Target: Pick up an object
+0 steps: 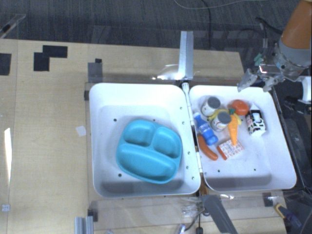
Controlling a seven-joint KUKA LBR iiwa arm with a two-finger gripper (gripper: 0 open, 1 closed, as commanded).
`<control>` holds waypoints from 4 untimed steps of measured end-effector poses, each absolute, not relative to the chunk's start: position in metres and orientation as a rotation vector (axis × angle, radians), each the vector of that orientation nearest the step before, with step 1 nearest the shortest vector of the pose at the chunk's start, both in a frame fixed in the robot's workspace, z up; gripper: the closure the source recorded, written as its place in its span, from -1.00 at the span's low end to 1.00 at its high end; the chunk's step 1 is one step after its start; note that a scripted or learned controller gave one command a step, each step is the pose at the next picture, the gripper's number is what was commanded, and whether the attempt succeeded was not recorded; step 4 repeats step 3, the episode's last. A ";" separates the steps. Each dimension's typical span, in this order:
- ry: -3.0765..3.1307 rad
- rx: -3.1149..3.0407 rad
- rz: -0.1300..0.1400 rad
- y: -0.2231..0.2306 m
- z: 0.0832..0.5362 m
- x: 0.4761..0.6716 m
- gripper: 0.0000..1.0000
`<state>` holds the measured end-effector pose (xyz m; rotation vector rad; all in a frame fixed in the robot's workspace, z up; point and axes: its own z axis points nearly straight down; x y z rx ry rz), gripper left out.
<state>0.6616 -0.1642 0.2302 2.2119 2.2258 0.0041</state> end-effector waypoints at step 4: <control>2.687 1.608 0.006 -0.142 0.229 0.656 1.00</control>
